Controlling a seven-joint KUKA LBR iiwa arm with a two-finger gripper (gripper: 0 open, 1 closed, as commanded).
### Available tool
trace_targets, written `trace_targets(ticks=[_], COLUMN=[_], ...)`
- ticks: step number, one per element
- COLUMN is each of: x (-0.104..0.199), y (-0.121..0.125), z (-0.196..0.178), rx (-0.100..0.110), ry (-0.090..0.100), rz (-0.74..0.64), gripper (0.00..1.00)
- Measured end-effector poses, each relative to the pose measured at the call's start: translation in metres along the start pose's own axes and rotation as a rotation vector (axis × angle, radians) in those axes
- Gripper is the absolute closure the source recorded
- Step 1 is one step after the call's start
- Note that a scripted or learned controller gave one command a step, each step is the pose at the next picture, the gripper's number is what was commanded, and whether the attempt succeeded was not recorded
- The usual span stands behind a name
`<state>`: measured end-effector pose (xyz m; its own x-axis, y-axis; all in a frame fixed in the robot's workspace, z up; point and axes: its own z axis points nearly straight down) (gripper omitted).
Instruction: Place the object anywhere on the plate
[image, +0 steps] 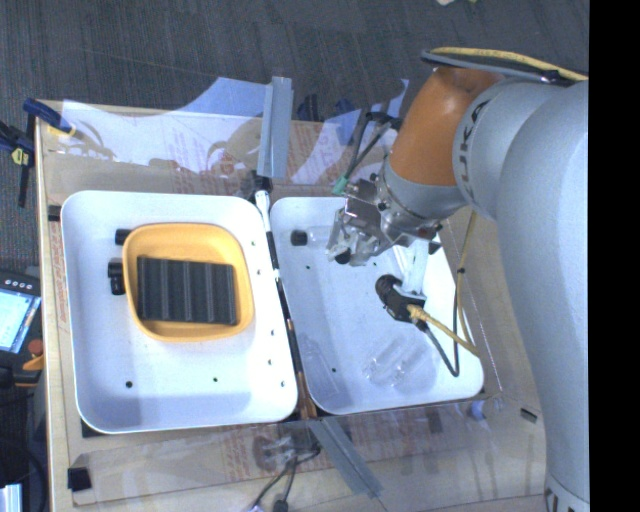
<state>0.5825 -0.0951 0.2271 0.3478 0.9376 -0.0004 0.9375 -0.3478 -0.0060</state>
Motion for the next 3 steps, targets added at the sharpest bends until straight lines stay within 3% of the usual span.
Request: trace_targets(ticks=[1,2,3], x=[0.068,0.13,0.13], y=[-0.016,-0.028,-0.028], z=[-0.014,0.019,0.018], rx=[-0.002,0.001,0.0], ry=[-0.002,-0.002,-0.003], rz=[-0.175,-0.45,-0.449], gripper=[1.0,1.0,0.0])
